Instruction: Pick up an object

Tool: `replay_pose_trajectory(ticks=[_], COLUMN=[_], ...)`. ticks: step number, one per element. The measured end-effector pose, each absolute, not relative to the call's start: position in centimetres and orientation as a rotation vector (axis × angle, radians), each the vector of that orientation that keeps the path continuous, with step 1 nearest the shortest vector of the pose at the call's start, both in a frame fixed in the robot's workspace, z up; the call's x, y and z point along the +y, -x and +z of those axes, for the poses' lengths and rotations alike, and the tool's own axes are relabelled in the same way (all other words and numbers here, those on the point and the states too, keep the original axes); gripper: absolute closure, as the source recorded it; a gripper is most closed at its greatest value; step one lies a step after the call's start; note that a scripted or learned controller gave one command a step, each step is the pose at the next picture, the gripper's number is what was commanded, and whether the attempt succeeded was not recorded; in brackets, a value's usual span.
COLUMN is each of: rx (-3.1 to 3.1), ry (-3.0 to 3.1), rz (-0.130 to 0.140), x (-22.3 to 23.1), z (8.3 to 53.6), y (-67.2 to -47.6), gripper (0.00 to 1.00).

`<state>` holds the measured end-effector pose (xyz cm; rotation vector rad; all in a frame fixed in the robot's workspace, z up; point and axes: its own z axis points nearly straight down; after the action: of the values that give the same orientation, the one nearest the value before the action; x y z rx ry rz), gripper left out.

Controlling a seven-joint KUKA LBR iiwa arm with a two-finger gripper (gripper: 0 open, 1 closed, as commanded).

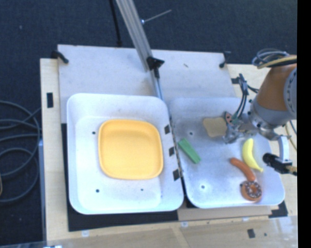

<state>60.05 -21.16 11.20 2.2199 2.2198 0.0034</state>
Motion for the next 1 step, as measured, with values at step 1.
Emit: replay_pose_trajectory(ticks=[1], rx=[2.218], ry=[-2.219], rz=[0.004], x=[-21.28], z=[15.76], y=[-60.86], gripper=[1.0])
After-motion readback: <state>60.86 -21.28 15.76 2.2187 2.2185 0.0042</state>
